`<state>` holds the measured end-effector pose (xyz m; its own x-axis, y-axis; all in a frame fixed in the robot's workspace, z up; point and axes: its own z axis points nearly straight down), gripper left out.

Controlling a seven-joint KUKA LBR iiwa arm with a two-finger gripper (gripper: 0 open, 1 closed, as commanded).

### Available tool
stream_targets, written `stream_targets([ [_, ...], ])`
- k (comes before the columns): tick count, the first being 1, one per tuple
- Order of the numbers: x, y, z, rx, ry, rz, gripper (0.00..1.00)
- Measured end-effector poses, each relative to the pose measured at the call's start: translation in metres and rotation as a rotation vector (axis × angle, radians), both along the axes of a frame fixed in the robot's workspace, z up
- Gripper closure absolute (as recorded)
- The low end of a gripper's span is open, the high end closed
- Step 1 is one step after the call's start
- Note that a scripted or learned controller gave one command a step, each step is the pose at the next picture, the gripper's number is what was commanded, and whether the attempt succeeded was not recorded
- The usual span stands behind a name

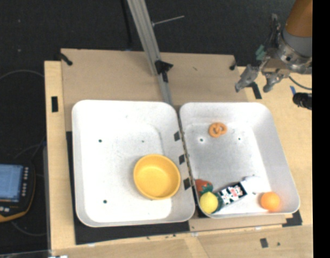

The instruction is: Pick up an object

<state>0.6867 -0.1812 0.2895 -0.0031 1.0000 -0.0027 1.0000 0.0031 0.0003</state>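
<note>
My gripper (258, 84) hangs open above the bench just beyond the far right corner of the right bin (262, 120), nothing between its fingers. In that bin lie an orange pretzel-shaped piece (217, 129) near the back, an orange ball (270, 201) at the front right, a black-and-white patterned box (233, 192), a yellow lemon (208, 202) and a small red-and-green piece (202, 186) at the front left. A yellow bowl (156, 176) sits in the left bin (100, 122), toward its front right.
A slanted metal pole (146, 34) rises from behind the bins' shared edge. A tablet-like device (10, 190) lies off the bench at the left. Black clips (180, 159) join the two bins.
</note>
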Motion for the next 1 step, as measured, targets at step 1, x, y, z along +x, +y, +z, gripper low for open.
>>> stream_targets([
  [1,-0.0001,-0.0002,0.0000,-0.001,0.001,0.001,0.00],
])
